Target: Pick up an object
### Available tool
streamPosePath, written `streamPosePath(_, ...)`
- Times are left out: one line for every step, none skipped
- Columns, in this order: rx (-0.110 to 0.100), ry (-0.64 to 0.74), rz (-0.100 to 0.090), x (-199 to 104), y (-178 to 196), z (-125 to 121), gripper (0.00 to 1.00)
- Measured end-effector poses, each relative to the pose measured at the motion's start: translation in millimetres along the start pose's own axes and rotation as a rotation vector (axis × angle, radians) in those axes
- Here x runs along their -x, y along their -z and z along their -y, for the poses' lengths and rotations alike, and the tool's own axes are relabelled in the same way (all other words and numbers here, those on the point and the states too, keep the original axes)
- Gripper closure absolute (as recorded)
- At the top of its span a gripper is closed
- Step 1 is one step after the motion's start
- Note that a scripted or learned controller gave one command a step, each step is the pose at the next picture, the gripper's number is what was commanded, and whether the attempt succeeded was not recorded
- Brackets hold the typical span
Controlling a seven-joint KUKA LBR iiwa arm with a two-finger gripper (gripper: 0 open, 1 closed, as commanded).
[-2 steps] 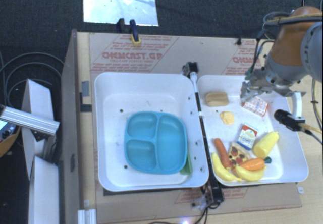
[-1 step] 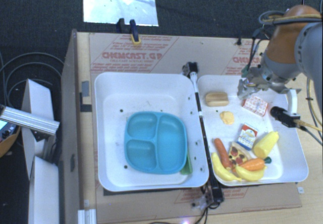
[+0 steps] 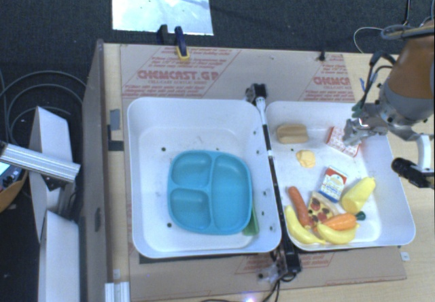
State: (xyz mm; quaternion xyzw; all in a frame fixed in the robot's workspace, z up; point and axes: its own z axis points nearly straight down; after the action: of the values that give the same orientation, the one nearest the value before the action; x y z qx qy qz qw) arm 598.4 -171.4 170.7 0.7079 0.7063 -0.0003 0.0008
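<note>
Hand [image 3: 355, 129] poised above red-white carton [image 3: 342, 141] at the right bin [image 3: 397, 188] far edge; grip state: cannot tell. Judged a pick approach, since remaining toy food clusters toward bin's near side.

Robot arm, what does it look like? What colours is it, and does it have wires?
The arm is a thick rounded tube, grey with a wide orange band above the wrist. Its hand is small, made of grey metal, with blocky parts. Thin dark cables loop beside the arm, and a black piece sticks out lower down.
</note>
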Motion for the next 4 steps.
streamPosePath(0.003,0.011,-0.002,-39.5,-9.7,-37.5,1.0)
streamPosePath(0.0,0.0,-0.001,-1.5,23.9,15.2,1.0)
streamPosePath(0.007,0.011,-0.001,-44.0,63.4,-36.7,1.0)
streamPosePath(-0.002,0.008,-0.002,-49.4,-3.3,-46.7,1.0)
